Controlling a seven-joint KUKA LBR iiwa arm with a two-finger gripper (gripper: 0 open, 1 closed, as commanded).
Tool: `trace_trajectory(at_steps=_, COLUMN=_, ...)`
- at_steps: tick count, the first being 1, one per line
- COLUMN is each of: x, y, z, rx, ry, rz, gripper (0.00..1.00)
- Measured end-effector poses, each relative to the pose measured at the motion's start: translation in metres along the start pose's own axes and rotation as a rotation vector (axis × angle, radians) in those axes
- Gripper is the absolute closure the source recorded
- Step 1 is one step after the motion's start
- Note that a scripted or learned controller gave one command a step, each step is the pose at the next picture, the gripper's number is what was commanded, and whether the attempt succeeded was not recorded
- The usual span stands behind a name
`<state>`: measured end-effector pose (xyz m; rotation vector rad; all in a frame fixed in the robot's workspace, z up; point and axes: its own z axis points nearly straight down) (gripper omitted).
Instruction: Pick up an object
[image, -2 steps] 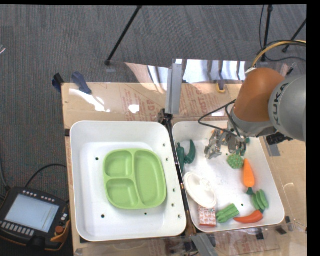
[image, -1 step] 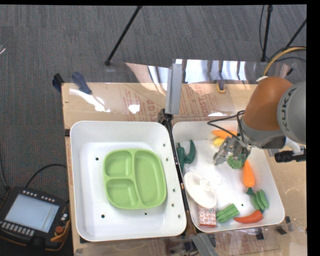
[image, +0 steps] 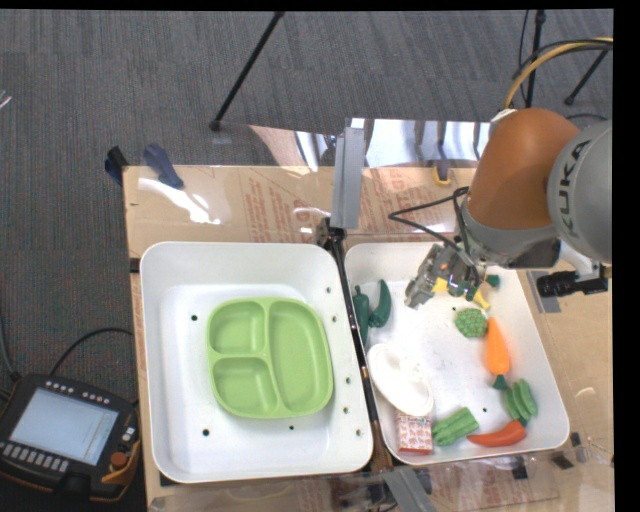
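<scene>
My gripper (image: 440, 284) hangs over the back of the right bin (image: 555, 400), open, with nothing between its fingers. Just right of it lies a small yellow piece (image: 484, 298). A round green toy vegetable (image: 471, 322) and an orange carrot (image: 497, 348) lie a little nearer the front. A dark green pepper (image: 380, 303) rests by the bin's left wall. Toward the front sit a white dish (image: 400, 378), a red-and-white box (image: 414, 432), a light green piece (image: 455, 425), a red chili (image: 497, 435) and green pods (image: 520, 398).
The left bin (image: 170, 300) holds a green divided plate (image: 270, 357). A grey upright post (image: 346, 185) stands behind the wall between the bins. A tablet (image: 60, 425) lies on the floor at the lower left.
</scene>
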<state>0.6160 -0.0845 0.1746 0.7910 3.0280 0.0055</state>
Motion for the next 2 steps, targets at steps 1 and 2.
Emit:
trace_trajectory(at_steps=1, x=-0.038, y=-0.079, z=0.058, rx=0.004, ry=0.013, rz=-0.283, gripper=1.00)
trace_trajectory(at_steps=2, x=-0.049, y=-0.107, z=0.087, rx=0.005, ry=0.012, rz=-0.030, gripper=1.00)
